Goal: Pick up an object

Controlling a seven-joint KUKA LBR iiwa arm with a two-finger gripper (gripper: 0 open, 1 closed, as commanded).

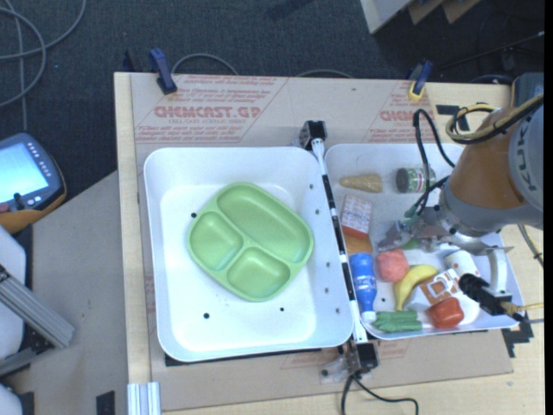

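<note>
1. My gripper (413, 230) hangs low over the right bin (511, 277). My wrist and its orange band cover most of it, so I cannot tell how it is set or whether it has hold of anything.
2. The objects to pick from lie in the right bin, and none of them shows in my grasp. A pink ball (393, 264) sits just below my gripper, with a yellow banana (413, 282) touching it on the right. A blue bottle (363, 281) lies along the bin's left wall, and a green pod (397, 321) lies at the near edge.
3. A red piece (447, 315) rests by the near right corner. A tan cone (361, 181) and a small jar (413, 180) lie toward the far wall, well apart from the ball.
4. The left bin (173, 232) holds a green divided tray (251, 240), tilted relative to the bin's walls.
5. Both bins sit on a board (216, 106) with red print, held at the far edge by a blue clamp (161, 67).
6. Around the bench the floor is dark carpet (216, 15), with cables (26, 24) trailing at the far left.
</note>
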